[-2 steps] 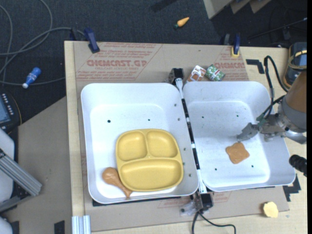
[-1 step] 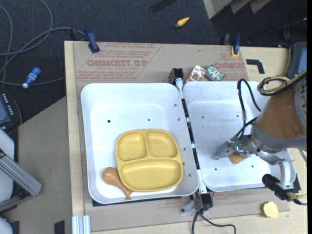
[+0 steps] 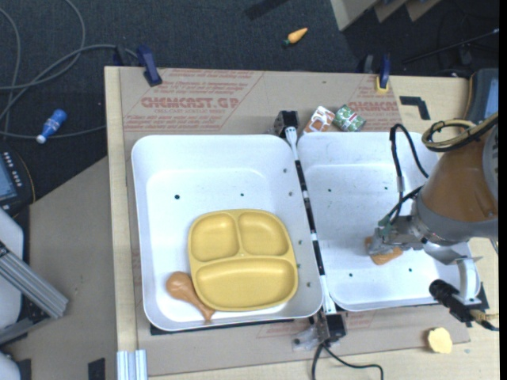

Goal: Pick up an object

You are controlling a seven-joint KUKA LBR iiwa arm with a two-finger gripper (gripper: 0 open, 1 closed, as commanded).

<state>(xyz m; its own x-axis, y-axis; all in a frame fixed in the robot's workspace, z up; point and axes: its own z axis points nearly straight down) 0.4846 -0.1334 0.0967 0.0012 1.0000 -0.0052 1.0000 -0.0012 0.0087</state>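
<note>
Reaching in from the right: grey arm with orange band (image 3: 458, 192), bent down over the right shallow white bin (image 3: 348, 172), wrist low, claw (image 3: 388, 240) lowered at the bin floor near its right-centre. Touching or just above a small orange-brown object (image 3: 386, 253) directly under the claw tip; impossible to tell whether the claw is spread or closed, or whether anything is gripped. Black cable looping from the wrist up past the bin's far right corner.

Printed in red on the cardboard-topped table (image 3: 198, 93), behind the bins: "CHEMCAST GP", repeated, partly cut off at the right.

In the left shallow white bin (image 3: 158, 172): yellow three-compartment plastic plate (image 3: 242, 260), set toward the near edge, with an orange drumstick-shaped toy (image 3: 187, 288) touching its near-left corner, close to the bin's near rim. Far half of the left bin bare. Right bin floor open to the left and far side of the claw.

Beyond the right bin's far rim: small crumpled green and white-red packets (image 3: 337, 119). Near the table's near-right corner: pale yellow lump (image 3: 439, 340). On the dark floor: a blue-and-white bottle (image 3: 51, 125), a small orange piece (image 3: 296, 35).
</note>
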